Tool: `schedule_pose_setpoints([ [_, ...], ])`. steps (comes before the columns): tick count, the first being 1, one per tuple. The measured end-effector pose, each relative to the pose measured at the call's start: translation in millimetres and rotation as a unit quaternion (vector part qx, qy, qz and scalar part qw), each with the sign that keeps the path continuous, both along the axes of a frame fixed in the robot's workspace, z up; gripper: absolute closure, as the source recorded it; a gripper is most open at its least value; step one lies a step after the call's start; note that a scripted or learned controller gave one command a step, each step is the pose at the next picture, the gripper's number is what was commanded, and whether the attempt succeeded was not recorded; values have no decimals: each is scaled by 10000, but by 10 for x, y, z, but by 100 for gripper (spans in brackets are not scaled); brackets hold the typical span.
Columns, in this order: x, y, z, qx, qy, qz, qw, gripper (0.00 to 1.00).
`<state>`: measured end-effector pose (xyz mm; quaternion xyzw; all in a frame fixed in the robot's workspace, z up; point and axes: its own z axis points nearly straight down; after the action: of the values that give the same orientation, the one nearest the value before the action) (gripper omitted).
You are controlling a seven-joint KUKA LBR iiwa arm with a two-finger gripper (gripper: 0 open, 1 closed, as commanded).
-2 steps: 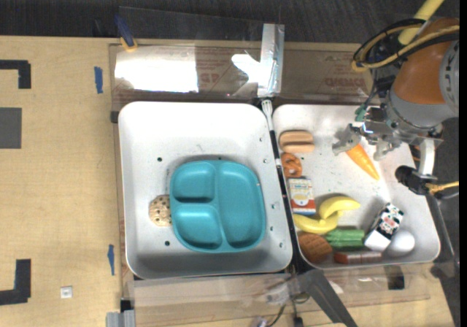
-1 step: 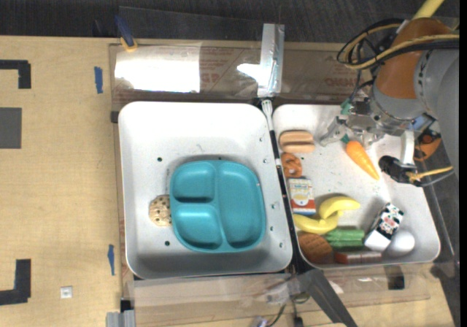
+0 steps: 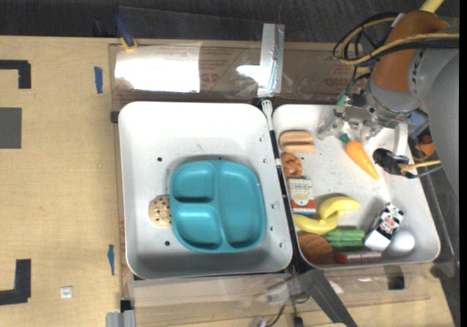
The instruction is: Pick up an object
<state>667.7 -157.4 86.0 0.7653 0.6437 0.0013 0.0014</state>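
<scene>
Orange toy carrot point(image 3: 362, 158) lies in the right white bin point(image 3: 427, 234), in its upper part, tilted with the thin end pointing down and to the right. Just above the carrot's fat end sits the small metal gripper point(image 3: 355, 122) of the grey robot arm point(image 3: 427, 77), at the upper right of the frame. I cannot tell if the gripper is open or closed, and nothing can be seen held in it.

Left of the carrot, along the bin's left wall, there is a little toy burger bun point(image 3: 296, 140), then a brown pretzel point(image 3: 292, 164), then a small white and orange box point(image 3: 301, 196). Lower down lie a yellow banana point(image 3: 330, 213), a green pickle shape point(image 3: 344, 236) and a round brown cookie point(image 3: 315, 246). A black and white bottle point(image 3: 384, 226) rests at the lower right.

In the left white bin point(image 3: 146, 128) sits a teal plastic tray with three parts point(image 3: 217, 204). A tan speckled cookie point(image 3: 160, 210) touches the tray's left side.
</scene>
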Motion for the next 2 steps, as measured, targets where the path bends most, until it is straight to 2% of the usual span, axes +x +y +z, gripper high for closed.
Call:
schedule_pose_setpoints([
  [1,-277,-162,-2,2,21,112,9999,0],
  [2,-254,-155,124,-2,-11,118,9999,100],
])
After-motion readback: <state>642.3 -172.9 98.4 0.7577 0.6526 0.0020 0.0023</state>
